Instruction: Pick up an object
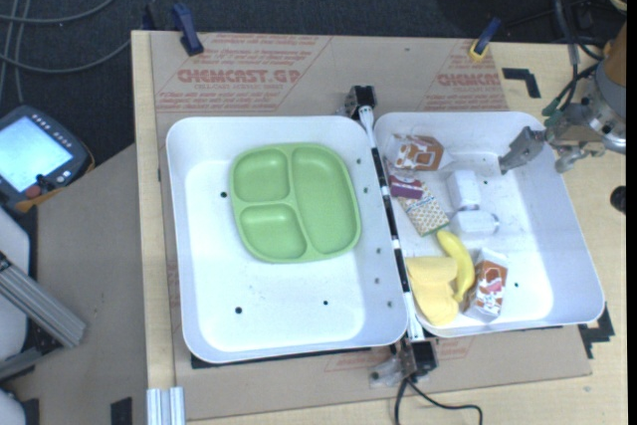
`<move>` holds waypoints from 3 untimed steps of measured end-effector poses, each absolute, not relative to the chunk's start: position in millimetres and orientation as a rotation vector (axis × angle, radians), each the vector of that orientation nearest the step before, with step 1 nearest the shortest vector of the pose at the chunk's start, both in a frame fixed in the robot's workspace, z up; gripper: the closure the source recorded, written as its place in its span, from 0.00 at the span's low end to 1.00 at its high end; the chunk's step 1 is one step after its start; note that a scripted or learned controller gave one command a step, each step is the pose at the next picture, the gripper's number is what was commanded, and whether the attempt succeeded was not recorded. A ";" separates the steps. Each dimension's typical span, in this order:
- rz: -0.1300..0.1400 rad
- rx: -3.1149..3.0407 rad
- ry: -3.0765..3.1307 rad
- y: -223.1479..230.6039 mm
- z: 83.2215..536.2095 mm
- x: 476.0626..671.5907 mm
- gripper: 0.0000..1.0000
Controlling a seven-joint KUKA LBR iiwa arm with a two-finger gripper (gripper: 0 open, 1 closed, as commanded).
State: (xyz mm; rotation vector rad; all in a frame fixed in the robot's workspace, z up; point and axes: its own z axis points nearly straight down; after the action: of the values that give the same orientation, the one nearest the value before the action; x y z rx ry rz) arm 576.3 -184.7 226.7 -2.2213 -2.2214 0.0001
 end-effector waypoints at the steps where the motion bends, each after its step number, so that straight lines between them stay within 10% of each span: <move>1: 0.001 -2.219 -2.220 -133.2 109.3 533.0 0.00; 2: -0.001 -2.223 -2.221 -112.0 84.8 497.6 0.00; 3: -0.001 -2.224 -2.221 -111.9 94.2 497.8 1.00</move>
State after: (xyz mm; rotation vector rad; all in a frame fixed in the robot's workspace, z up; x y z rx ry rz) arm 497.8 -111.9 94.2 -2.2241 -2.2213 -0.0014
